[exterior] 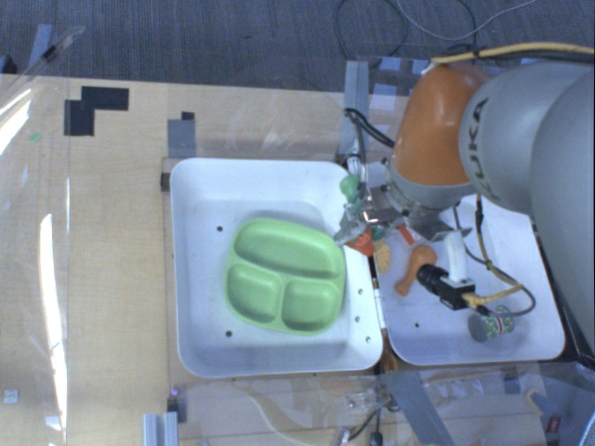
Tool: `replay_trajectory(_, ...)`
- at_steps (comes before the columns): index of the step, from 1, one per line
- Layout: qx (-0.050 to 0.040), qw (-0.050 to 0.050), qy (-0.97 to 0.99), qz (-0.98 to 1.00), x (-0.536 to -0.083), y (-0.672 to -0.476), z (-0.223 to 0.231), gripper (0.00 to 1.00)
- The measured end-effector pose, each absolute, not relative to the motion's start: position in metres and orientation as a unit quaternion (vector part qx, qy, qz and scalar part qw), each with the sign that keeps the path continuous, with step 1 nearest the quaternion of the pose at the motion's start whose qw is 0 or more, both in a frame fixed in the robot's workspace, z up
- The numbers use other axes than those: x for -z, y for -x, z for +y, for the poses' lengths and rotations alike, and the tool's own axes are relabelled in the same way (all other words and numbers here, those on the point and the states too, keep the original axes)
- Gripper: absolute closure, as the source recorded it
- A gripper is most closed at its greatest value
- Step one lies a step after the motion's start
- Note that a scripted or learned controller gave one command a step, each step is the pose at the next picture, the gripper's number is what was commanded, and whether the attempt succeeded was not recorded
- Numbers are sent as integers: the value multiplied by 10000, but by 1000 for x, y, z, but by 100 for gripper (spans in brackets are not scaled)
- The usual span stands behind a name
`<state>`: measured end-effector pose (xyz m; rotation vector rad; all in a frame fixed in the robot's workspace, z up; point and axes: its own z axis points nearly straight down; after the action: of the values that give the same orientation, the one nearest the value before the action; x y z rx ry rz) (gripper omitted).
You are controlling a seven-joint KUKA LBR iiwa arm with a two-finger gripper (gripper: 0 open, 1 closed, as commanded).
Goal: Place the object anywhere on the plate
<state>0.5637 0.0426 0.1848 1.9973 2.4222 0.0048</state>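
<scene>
A light green plate [284, 277] with three compartments lies in the left white bin [200, 342]. My gripper [356, 228] hangs over the wall between the two bins, just past the plate's upper right corner. A small orange-red object [363, 245] shows right under the gripper, and a small green piece [350, 188] shows beside its upper edge. Whether either one is held cannot be made out, as the wrist hides much of that spot.
The right bin [539, 342] holds an orange drumstick-shaped item [409, 269], a small red piece [406, 235] and a short grey-green cylinder [493, 324] near its front. The large grey arm with its orange band [437, 128] covers that bin's back half.
</scene>
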Motion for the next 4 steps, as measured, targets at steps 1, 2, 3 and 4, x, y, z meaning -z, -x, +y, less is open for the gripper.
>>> replay_trajectory(1,-16,12,-6364,7714,-185,-564,42,0)
replay_trajectory(2,-10,8,-8088,5880,-185,-606,67,0)
replay_trajectory(3,-10,5,-7473,6644,-154,-611,120,0)
replay_trajectory(4,-18,10,-6611,7503,-132,-622,167,0)
